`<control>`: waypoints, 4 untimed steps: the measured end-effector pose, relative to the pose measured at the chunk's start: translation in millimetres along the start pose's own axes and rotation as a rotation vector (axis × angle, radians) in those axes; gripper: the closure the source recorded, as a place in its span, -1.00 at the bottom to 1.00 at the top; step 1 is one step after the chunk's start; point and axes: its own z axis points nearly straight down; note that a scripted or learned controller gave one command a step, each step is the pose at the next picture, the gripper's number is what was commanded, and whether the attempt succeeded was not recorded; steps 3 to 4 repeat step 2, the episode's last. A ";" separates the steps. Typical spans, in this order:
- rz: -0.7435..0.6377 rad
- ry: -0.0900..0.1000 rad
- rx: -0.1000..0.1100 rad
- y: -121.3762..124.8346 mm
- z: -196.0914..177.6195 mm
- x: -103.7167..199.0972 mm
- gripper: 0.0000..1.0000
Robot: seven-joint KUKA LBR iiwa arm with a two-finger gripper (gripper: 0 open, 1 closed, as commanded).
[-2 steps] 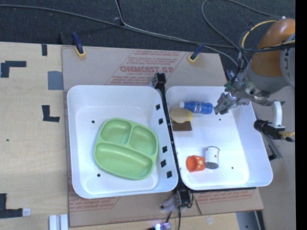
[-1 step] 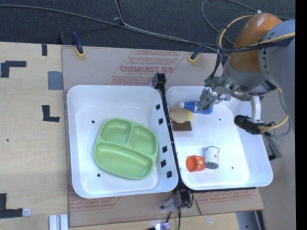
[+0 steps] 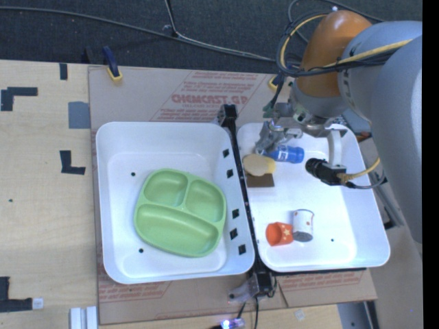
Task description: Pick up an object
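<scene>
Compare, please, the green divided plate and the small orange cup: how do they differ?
The green divided plate is wide, flat and lies alone in the left bin; the orange cup is far smaller, tipped on its side in the right bin, next to a white cup. Both lie away from the claw.

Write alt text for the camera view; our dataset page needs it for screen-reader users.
A grey arm's tool hangs over the right bin, above a blue bottle, near an orange cup and a brown block. The left bin holds a green divided plate.
</scene>
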 end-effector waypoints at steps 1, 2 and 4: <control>0.001 0.000 -0.001 1.9 -13.0 46.8 1.00; 0.000 0.000 -0.002 15.0 -25.8 100.6 1.00; 0.000 0.000 -0.002 15.0 -25.8 100.6 1.00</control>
